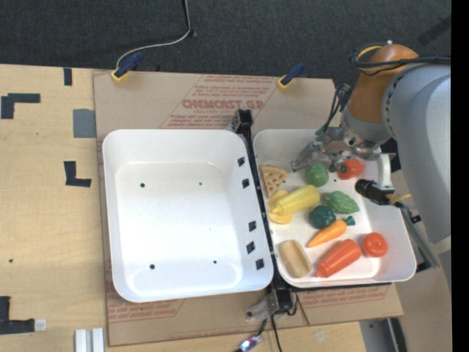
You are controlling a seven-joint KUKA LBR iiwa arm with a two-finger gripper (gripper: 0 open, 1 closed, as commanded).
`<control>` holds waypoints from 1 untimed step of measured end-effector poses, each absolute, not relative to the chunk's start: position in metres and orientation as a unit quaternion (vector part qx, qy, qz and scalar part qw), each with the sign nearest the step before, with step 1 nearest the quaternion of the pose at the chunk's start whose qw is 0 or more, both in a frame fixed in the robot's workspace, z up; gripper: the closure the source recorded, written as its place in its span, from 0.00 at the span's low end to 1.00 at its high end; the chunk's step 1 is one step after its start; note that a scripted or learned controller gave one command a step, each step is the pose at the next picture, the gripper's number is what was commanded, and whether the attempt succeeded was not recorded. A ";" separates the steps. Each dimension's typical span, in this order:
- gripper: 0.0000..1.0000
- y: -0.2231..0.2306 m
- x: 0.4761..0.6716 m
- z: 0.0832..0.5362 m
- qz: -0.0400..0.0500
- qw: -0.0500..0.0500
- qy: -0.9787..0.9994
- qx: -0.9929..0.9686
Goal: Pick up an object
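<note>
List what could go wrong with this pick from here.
The toys are tightly packed: closing the claw near the round green toy vegetable might also catch the small red tomato or the yellow plastic corn cob. The round green toy could roll away. The claw works close to the right white bin's back wall and may bump it.

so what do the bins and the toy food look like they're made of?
Bins: probably moulded plastic, white, smooth, rounded corners. Corn, carrot and tomato: likely plastic, with saturated uniform colours and a slight sheen. Board under the bins: printed cardboard.

Wooden bench (44,196), cardboard sheet (212,101), two white bins (117,196)
</note>
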State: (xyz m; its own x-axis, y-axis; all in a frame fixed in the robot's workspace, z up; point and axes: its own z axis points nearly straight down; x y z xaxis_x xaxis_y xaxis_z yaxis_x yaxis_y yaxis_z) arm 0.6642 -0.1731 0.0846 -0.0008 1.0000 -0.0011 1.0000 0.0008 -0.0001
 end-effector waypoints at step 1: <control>1.00 -0.172 0.665 0.095 -0.001 0.001 0.708 0.706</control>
State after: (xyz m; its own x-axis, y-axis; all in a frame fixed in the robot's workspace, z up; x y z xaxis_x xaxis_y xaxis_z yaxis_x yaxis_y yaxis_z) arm 0.6649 -0.1721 0.0950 -0.0036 1.0000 -0.0030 1.0000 0.0036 0.0006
